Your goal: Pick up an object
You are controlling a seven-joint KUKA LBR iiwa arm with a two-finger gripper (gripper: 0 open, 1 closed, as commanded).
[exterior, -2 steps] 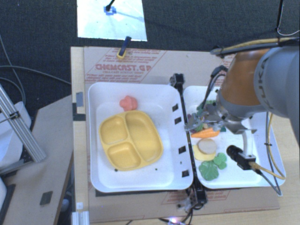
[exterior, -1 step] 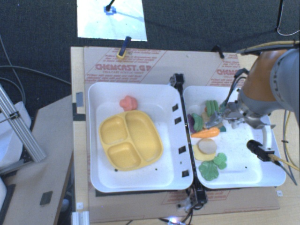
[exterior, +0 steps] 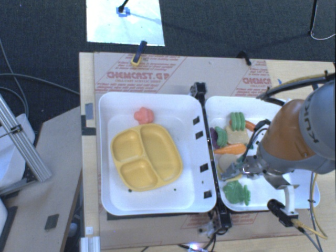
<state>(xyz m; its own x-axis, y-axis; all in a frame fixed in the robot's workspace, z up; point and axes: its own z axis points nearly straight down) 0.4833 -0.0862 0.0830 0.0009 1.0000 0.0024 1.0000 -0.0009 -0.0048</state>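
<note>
In the right bin (exterior: 310, 190) | gripper (exterior: 229, 174) grip state cannot be told | green toy (exterior: 237, 192) is lodged just beside it at 5 o'clock

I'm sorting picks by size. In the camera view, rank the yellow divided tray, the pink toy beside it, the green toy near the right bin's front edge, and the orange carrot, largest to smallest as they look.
1. Yellow divided tray, by far the largest.
2. Green toy.
3. Pink toy and orange carrot: too alike to rank; the carrot is longer but thinner, and the arm may cover part of it.
</note>
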